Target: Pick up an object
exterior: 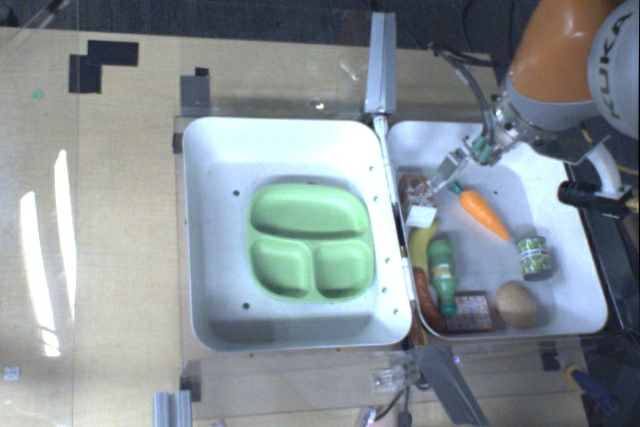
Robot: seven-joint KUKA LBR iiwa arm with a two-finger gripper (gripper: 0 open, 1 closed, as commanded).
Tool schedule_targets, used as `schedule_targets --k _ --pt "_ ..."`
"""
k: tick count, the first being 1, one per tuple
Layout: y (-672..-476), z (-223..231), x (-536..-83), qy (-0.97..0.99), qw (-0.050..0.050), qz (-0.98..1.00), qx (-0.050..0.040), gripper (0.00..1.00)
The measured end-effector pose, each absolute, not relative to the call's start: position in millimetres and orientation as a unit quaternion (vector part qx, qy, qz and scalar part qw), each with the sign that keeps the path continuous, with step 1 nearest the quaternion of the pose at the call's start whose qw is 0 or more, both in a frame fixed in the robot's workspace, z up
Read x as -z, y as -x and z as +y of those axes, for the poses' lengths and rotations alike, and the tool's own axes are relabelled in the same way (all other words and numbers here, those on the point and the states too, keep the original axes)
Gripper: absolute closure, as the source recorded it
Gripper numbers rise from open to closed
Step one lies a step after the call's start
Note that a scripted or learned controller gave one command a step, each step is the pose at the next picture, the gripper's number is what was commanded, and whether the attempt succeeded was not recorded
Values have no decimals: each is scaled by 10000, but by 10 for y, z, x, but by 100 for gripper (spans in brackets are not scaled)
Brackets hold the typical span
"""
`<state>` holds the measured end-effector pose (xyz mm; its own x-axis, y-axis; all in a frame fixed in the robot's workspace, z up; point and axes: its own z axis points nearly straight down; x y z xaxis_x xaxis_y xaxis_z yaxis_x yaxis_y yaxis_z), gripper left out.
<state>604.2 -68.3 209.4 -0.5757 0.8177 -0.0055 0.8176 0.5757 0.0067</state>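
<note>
The arm [585, 55] comes in from the upper right, above the right bin [590, 315], which serves here as the landmark. Its broad orange band bulges over the bin's far right corner, with the grey link bearing the maker's letters just to the right of it. From the band the wrist narrows and slants down and to the left, over the bin's far edge. The gripper [447, 175] hangs at the end of that slant, above the bin's upper left part, its slim fingers pointing down and left toward the bin's floor. The fingers are too small and blurred to read their spacing.
</note>
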Motion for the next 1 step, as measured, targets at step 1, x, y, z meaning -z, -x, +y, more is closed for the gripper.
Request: schedule_targets --k 1 --pt "-6125 -599 -3157 -4949 49 8690 -21 0"
